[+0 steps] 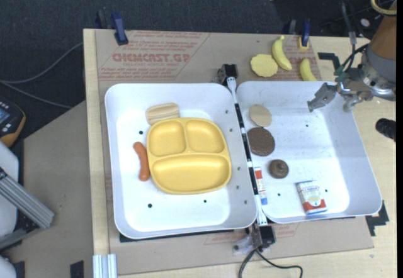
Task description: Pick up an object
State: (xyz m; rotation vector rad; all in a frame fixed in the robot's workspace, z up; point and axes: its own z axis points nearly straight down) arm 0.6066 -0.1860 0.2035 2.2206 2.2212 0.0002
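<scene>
Gripper (pixel 335 95) open and holding nothing above right bin (pixel 352 163), cookie (pixel 260 141), carton (pixel 312 197), yellow tray (pixel 187 155) in left bin (pixel 119 144)

Two bananas (pixel 281 53), two bins (pixel 119 107)

Colours across the 2 white bins (pixel 126 207)

Yellow divided tray (pixel 187 155), orange-red sausage (pixel 142 161), tan bread slice (pixel 163 112); dark brown patty (pixel 260 141), beige disc (pixel 259 116), brown doughnut (pixel 278 169), red-and-white carton (pixel 311 197); 2 yellow bananas (pixel 281 53) on brown board.

arm (pixel 385 50) cropped at right edge
</scene>
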